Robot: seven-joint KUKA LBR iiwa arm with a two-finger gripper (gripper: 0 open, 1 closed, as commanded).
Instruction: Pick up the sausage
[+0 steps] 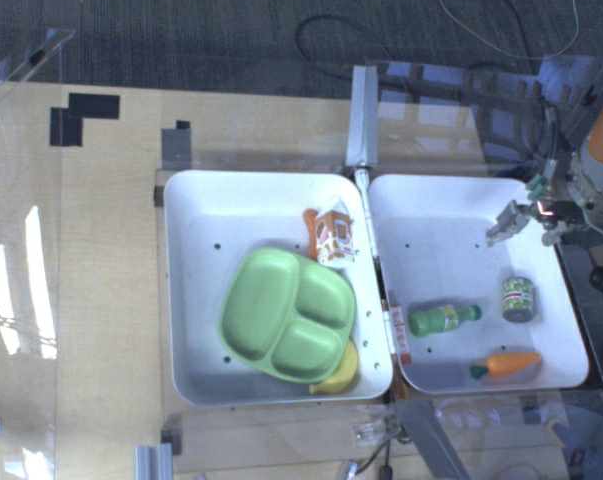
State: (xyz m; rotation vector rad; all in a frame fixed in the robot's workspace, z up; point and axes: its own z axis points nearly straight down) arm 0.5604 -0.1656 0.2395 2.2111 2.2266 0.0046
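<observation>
Grey arm [593, 183] at right edge, jaws pointing left, apart.

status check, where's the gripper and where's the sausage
Gripper over right bin's upper right, nothing between fingers. Sausage in left bin, upper right, beside small carton. Green tray just below it.

White bins [196, 268]; green divided plate [288, 313]; yellow banana [339, 373]; green bottle [441, 318]; orange carrot [511, 364]; reddish-orange sausage [310, 230].
</observation>
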